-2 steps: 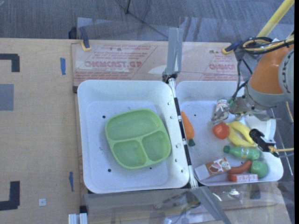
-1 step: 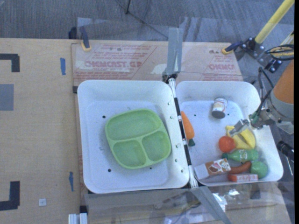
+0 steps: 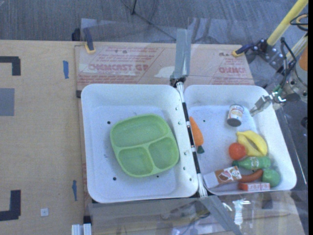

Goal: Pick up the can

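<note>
The can [image 3: 235, 115] is small, with a white and yellow label and a dark end. It lies on its side in the upper part of the right bin [image 3: 215, 98]. My gripper [image 3: 261, 105] hangs over the bin's upper right corner, just right of the can and a short way apart from it. Nothing is seen in its grasp.
The right bin also holds a carrot [image 3: 196, 132] by the divider, a banana [image 3: 254, 142], a tomato [image 3: 237, 151], a green vegetable [image 3: 260, 163] and a flat packet [image 3: 227, 176]. The left bin [image 3: 98, 106] holds a green divided plate [image 3: 144, 145]. A yellow pole [image 3: 288, 17] stands at the upper right.
</note>
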Action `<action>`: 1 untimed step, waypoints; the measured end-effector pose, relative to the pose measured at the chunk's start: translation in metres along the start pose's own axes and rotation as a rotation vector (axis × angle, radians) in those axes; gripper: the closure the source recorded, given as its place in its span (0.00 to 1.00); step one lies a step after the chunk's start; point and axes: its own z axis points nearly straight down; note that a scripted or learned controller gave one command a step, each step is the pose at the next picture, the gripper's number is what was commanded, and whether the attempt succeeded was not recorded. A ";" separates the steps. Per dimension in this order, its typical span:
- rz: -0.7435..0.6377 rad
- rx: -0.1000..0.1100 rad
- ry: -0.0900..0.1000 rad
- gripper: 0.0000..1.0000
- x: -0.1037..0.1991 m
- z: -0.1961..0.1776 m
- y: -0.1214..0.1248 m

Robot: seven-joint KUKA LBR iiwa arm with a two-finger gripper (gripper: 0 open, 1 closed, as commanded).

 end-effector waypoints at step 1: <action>-0.221 0.001 0.003 0.00 0.001 0.077 0.002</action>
